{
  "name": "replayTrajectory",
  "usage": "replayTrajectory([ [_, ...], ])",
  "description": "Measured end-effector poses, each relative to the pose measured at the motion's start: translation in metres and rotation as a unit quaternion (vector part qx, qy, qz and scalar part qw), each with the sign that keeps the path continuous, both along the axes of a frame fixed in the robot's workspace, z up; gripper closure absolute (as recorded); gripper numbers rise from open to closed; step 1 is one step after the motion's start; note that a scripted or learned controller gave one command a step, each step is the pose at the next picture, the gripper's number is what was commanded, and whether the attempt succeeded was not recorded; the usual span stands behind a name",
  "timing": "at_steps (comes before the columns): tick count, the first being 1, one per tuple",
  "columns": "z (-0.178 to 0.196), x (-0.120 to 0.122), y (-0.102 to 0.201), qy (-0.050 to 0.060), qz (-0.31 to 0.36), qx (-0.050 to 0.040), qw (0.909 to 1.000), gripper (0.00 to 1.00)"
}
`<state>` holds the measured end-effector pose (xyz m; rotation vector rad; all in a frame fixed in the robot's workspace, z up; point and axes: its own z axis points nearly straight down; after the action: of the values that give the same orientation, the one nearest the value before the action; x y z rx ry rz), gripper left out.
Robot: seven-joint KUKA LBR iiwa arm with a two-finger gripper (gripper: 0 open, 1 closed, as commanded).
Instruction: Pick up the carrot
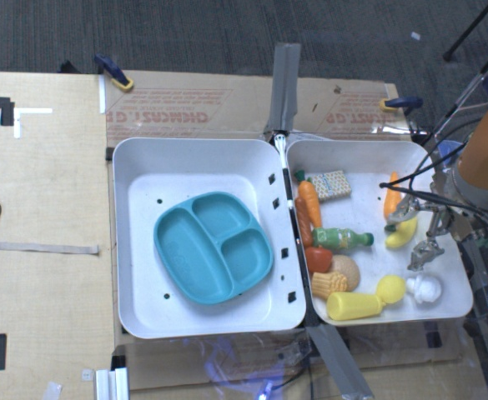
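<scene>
Carrot (309, 203) lying in right bin (369, 158), against left wall, just below patterned sponge block (329, 184), above green bottle (341, 239). Gripper (423, 255) at right side of frame, over right bin's right portion, well apart from carrot; finger spread: cannot tell. Nothing seen between fingers. Banana (402, 232) just left of gripper. Blue divided plate (214, 247) in left bin (135, 223).

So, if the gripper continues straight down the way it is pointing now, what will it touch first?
Probably the small white round object lying just below the gripper near the right bin's front-right corner. Depth is unclear, so it could reach the bin floor instead. The orange carrot lies far to the left.
</scene>
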<state>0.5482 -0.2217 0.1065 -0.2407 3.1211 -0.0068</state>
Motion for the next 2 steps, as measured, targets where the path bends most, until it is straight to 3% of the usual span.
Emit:
replayTrajectory([
  [1, -0.012, 0.051, 0.001, 0.002, -0.099, 0.0022, 0.9951, 0.00],
  [2, -0.011, 0.105, 0.043, 0.001, -0.235, 0.0029, 0.9720, 0.00],
])
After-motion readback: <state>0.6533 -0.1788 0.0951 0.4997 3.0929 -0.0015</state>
